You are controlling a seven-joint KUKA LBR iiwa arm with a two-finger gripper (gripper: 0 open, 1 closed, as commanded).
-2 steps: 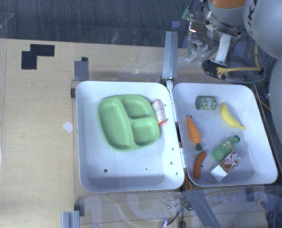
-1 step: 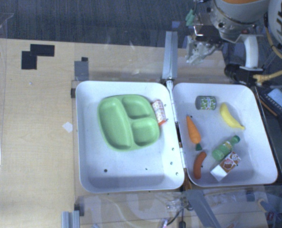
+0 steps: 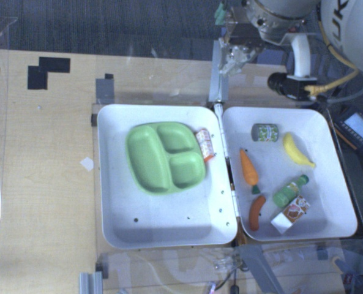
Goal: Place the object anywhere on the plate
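- Gripper (image 3: pixel 233 60) hangs above the bins' far edge; whether it holds anything cannot be told.
- Plate (image 3: pixel 166 158) sits in the left bin (image 3: pixel 117 225); lower gently toward a compartment's centre.

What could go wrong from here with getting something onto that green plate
The small packet lies against the green plate's right rim, not clearly on it, so it may not count as placed. The carrot, sausage, green bottle and carton lie close together in the right bin, so a grab could nudge neighbours.
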